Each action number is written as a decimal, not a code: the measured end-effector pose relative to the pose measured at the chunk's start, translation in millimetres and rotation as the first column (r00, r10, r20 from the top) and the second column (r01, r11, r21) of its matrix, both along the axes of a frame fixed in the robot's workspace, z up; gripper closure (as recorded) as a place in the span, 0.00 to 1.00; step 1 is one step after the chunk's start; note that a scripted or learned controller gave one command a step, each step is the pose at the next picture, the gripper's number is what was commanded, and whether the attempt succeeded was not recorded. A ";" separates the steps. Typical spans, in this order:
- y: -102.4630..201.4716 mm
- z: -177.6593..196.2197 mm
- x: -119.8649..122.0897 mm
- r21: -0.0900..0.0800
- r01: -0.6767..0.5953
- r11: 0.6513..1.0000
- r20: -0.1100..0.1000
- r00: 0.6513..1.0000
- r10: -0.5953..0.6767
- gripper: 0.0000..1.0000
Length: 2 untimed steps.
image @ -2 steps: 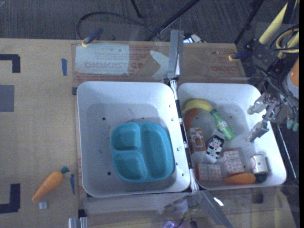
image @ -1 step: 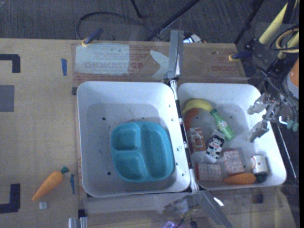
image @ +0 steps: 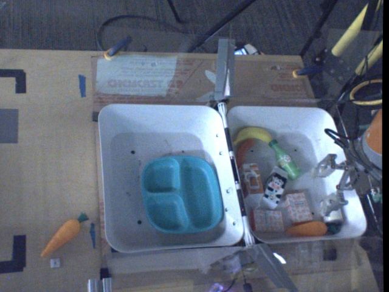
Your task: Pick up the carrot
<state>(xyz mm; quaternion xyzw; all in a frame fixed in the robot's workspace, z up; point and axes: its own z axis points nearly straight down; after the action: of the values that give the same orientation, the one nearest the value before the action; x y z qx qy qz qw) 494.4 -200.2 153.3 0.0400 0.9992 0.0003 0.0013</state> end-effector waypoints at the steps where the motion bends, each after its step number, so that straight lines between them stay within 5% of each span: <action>1: -1.7 88.6 -13.1 -0.002 -0.168 0.986 0.004 0.986 0.168 0.00; 2: -23.7 145.9 -0.6 -0.003 -0.012 1.000 0.006 1.000 0.012 0.00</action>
<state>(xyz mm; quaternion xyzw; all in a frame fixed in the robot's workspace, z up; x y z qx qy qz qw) 493.8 -223.8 299.2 0.0340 0.9994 -0.0008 0.0043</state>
